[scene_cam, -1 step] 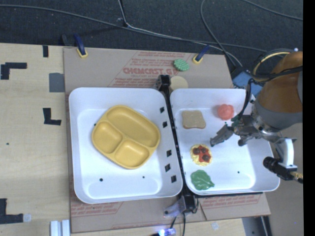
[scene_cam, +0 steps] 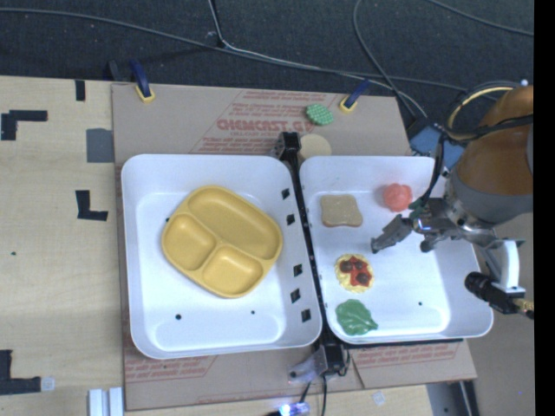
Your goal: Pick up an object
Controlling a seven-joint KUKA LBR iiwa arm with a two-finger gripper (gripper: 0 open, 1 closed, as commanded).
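Note:
The right bin (scene_cam: 434, 315) holds a slice of toast (scene_cam: 341, 211), a pink-red ball (scene_cam: 397, 197), a small round pizza-like piece (scene_cam: 355, 272) and a green leafy piece (scene_cam: 355, 317). My gripper (scene_cam: 404, 243) hangs over the middle of this bin, right of the toast and below the ball. Its dark fingers are open, one tip (scene_cam: 380, 244) pointing left toward the toast, and nothing sits between them. The grey arm with its orange band (scene_cam: 503, 146) comes in from the right.
The left bin (scene_cam: 143, 232) carries a yellow divided plate (scene_cam: 222, 239). A green dotted disc (scene_cam: 319, 113) and a beige disc (scene_cam: 316, 146) lie on the cardboard behind the bins. Blue clamps (scene_cam: 139, 81) and cables sit at the back edge.

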